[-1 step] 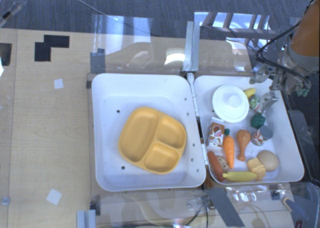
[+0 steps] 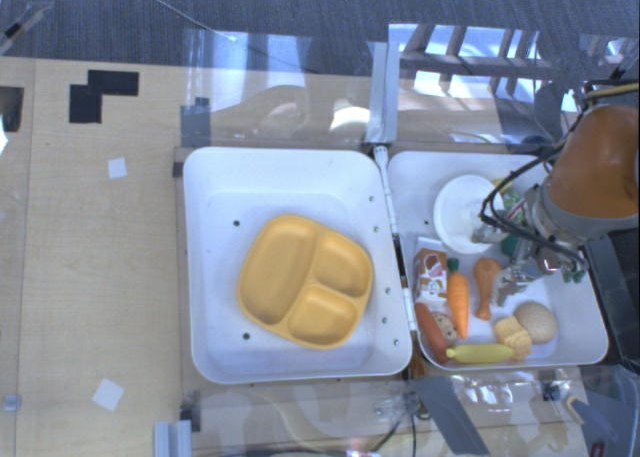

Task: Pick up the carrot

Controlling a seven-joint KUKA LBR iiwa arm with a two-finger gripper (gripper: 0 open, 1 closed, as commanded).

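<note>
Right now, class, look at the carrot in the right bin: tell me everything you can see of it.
The carrot is a small orange toy-like piece, smooth like plastic, with a dark green tip at its upper end. It lies flat on the floor of the right bin, pointing up and down the picture, thick end near the top. A printed carton lies against its left side, and a brown drumstick lies just to its right. A red sausage sits by its lower end. The gripper hangs to its right, not touching it.

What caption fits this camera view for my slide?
Robot hand hovers by the carrot among toy food in the right bin; yellow plate sits left.
</note>
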